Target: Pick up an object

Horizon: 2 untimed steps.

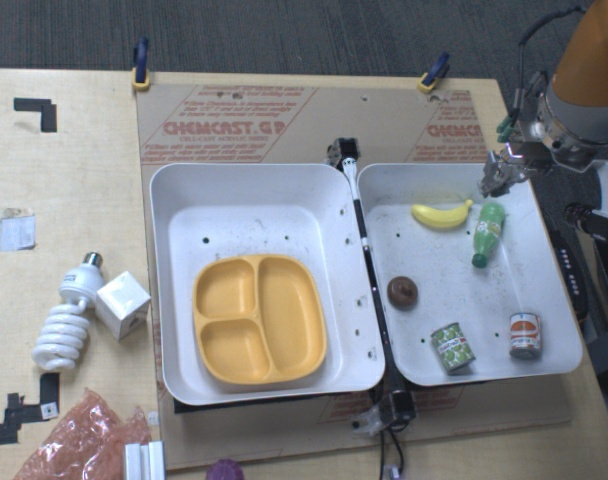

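While poised above green bottle (488, 230), pincer (500, 178) near banana (441, 215)

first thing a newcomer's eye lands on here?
Probably the yellow divided tray, lying alone in the left bin. Next, the right bin with its scatter: a banana and green bottle near the far edge, just below the gripper, and two cans nearer the camera.

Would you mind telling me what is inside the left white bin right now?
The left bin holds a yellow divided tray lying flat, its three compartments bare. Whatever bin floor lies beneath the tray is covered.
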Each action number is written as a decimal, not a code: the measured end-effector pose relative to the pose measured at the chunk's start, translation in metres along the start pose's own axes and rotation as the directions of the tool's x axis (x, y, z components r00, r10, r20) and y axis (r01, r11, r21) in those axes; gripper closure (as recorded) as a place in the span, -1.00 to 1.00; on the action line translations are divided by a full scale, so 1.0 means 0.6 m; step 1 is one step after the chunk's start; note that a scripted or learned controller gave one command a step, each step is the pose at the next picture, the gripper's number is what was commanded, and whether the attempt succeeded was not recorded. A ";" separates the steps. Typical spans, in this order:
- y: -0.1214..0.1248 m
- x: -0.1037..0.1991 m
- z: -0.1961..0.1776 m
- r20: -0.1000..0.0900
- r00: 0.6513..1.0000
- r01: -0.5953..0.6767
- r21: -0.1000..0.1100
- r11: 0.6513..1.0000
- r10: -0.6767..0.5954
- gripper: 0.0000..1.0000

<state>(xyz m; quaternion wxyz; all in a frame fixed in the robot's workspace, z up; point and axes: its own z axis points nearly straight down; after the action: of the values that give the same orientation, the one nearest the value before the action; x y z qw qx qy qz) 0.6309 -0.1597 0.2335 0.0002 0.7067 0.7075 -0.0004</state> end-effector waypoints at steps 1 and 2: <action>0.008 -0.059 0.234 0.000 1.000 -0.003 -0.002 1.000 0.003 -1.00; -0.091 0.057 0.235 -0.001 1.000 -0.002 0.000 1.000 0.002 -1.00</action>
<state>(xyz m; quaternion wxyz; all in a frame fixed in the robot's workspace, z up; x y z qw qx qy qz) 0.5763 -0.1258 0.0925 0.0001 0.7072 0.7070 -0.0001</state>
